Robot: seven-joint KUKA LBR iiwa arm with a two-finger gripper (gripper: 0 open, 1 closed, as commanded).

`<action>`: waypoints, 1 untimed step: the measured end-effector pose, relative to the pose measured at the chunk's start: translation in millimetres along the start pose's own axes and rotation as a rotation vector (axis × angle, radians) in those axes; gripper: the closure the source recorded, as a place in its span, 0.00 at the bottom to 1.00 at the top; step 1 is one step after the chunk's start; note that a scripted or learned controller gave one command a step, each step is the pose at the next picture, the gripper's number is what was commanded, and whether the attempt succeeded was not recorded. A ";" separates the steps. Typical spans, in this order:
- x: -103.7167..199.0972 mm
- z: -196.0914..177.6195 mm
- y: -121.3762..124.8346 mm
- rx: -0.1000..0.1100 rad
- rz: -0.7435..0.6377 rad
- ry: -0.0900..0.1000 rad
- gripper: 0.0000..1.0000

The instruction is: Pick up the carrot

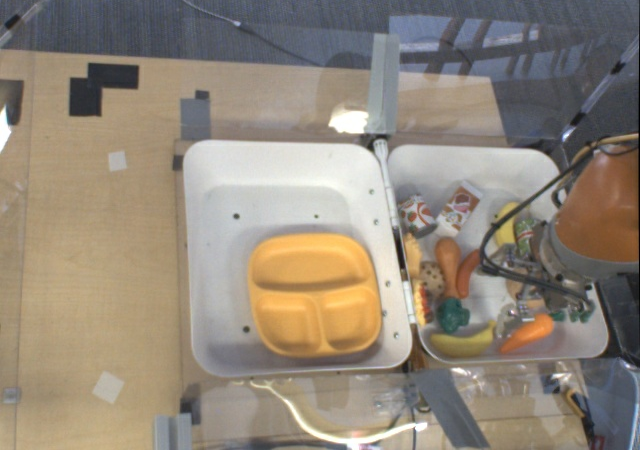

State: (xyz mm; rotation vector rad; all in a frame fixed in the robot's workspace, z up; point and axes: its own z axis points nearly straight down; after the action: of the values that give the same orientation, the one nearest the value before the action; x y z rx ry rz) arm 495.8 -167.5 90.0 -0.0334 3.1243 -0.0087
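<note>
A white cable (330,428) loops along the near edge of the worktop (90,278), just below the two white bins. The left bin (215,188) holds an orange compartment tray (314,293), lying flat toward its near right corner. The right bin (590,338) holds a crowd of toy food. The carrot (528,334) lies near that bin's front right corner, tilted with its thick end toward the right wall. Just left of it a banana (462,342) curves along the front wall, with a small green piece (453,315) touching its upper side. Farther back lie a sausage-like piece (448,260) and a red one (466,274) side by side, and two small red-and-white cartons (441,212) rest near the back.

The arm (600,218) reaches in from the right, its orange band above the right bin. The jaws (522,312) hang right above the carrot's left end, close to it; cables and metal parts clutter the spot, so whether they stand wide or narrow cannot be told, and nothing is plainly seen between them.
</note>
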 end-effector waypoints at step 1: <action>-19.2 -0.1 65.7 -0.001 0.372 0.000 0.00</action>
State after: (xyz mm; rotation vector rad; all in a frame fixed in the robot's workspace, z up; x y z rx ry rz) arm 513.7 -101.4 90.0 0.5448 3.0758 -0.0015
